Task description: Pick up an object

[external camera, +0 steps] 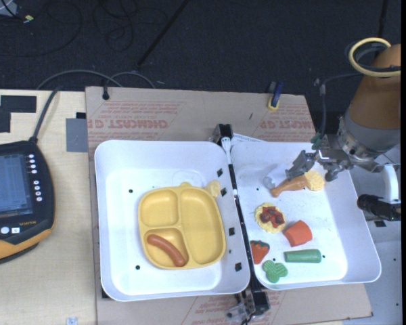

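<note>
My gripper [317, 166] hangs over the far part of the right bin [355, 249], and its fingers [300, 162] stand apart, so it is open. Just under it lies an orange cone-shaped toy with a yellow end [298, 182], pointing left; nothing is held between the fingers. Nearer the front of the same bin lie a yellow disc with red topping [269, 217], a red block [298, 233], a green cucumber [302, 255], a green leafy piece [275, 271] and a red-orange pepper [258, 250].
The left bin [115, 181] holds a yellow divided plate [203, 215] with a sausage [166, 248] in it. A black divider [231, 195] runs between the bins. A teach pendant [13, 195] lies on the bench at the left.
</note>
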`<state>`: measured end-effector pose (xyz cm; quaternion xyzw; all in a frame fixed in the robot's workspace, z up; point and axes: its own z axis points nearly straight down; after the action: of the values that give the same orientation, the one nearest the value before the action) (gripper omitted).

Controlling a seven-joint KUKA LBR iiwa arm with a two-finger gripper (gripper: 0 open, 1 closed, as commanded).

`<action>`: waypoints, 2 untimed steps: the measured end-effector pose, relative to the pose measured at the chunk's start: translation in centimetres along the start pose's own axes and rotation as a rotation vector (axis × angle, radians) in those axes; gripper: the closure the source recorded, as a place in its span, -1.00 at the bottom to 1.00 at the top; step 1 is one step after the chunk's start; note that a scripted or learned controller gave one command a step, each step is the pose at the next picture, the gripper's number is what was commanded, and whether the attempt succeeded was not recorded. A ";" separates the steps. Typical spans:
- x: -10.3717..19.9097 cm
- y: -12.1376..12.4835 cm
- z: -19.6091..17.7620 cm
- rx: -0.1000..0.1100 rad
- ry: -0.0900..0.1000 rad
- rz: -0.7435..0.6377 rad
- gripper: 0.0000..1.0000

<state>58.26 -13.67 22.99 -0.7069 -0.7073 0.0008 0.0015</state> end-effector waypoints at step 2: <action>2.3 -10.9 14.3 0.003 0.001 0.000 -1.00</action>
<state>47.28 -11.32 8.69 -0.7067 -0.7075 0.0014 0.0029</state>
